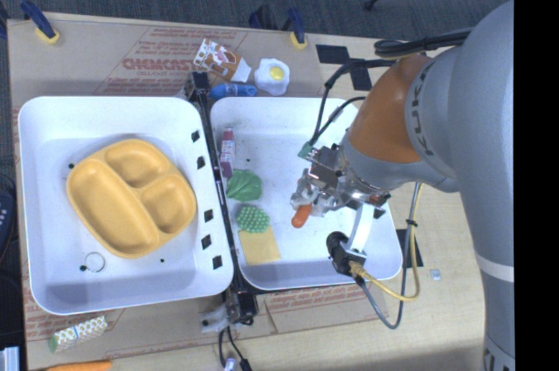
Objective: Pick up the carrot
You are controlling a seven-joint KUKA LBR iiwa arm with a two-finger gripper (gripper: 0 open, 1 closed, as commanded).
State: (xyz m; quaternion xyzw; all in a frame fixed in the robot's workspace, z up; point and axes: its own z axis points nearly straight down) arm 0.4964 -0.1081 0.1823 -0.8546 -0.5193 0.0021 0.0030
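Note:
The carrot (300,218) is a small orange piece in the middle of the right bin (288,120). My gripper (311,202) hangs directly over it from the upper right, its metal head touching or almost touching the carrot's top end. The lower left tip of the carrot sticks out from under the gripper; the rest is hidden by the gripper head. The grey arm with its orange band (397,120) covers the right side of this bin.
Left of the carrot in the right bin lie a green leaf (244,184), a green bumpy piece (254,218), a yellow slice (259,246) and a dark red stick (228,149). A yellow divided plate (131,195) sits in the left bin (35,186). Small packages (214,57) lie behind the bins.

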